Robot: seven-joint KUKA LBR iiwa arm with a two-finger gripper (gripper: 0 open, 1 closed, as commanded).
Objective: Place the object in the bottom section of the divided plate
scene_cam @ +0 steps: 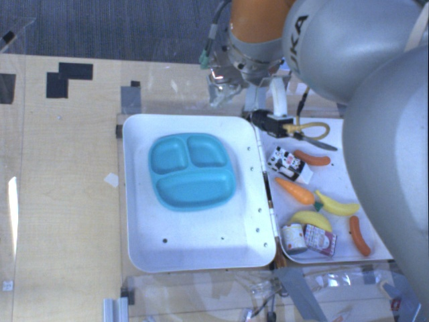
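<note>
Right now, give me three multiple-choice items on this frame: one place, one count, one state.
1. Where is the blue divided plate?
A. left bin
B. right bin
C. bare bench

2. How many bananas lie in the right bin?
A. none
B. two
C. four

3. What lies in the plate's bottom section?
A. a carrot
B. a sausage
C. nothing

Answers:
1. A, the plate rests in the left bin.
2. B, one banana lies beside the carrot, another banana just below it.
3. C, that section shows bare blue.
</note>
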